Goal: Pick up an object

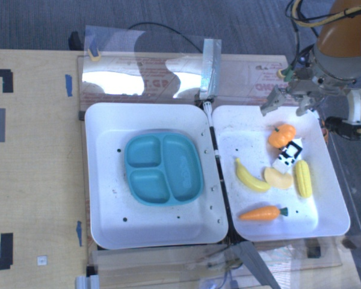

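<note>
With the tool (287,104) seen spread and holding nothing above the far edge of the right bin (334,221), the carrot (262,214) near that bin's near edge was judged light, stiff and slippery, best pinched across its thick middle.

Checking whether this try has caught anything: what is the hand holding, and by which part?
Nothing. The hand hangs open above the right bin's far edge, with no object between its fingers.

Grey carpet floor (168,5); pale wooden bench (30,161); overhead light glare.
</note>
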Robot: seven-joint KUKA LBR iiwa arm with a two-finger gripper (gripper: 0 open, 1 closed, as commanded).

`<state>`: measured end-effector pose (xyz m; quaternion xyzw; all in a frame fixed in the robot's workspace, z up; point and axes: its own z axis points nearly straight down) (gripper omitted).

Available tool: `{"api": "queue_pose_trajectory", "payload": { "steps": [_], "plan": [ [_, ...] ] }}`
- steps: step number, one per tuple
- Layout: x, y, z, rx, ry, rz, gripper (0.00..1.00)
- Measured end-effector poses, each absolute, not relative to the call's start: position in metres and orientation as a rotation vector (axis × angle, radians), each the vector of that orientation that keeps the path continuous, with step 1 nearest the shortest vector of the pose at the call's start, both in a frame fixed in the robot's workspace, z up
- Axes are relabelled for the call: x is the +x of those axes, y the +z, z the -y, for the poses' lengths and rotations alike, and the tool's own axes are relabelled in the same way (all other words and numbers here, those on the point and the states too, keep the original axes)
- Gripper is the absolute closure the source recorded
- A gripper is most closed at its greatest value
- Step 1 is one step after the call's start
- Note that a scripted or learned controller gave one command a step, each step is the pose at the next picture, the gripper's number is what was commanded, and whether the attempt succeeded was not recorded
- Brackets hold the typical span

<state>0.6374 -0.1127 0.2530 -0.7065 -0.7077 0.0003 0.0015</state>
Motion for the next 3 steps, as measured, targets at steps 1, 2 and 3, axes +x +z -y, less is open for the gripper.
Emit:
{"api": "queue_pose_trajectory", "payload": {
  "steps": [1,2,3],
  "plan": [
    [0.614,0.193,0.157,-2.199,0.009,2.234,0.0],
    [0.645,0.258,0.109,-1.911,-0.006,2.504,0.0],
    [0.636,0.178,0.172,-1.728,0.006,2.615,0.0]
  ]
}}
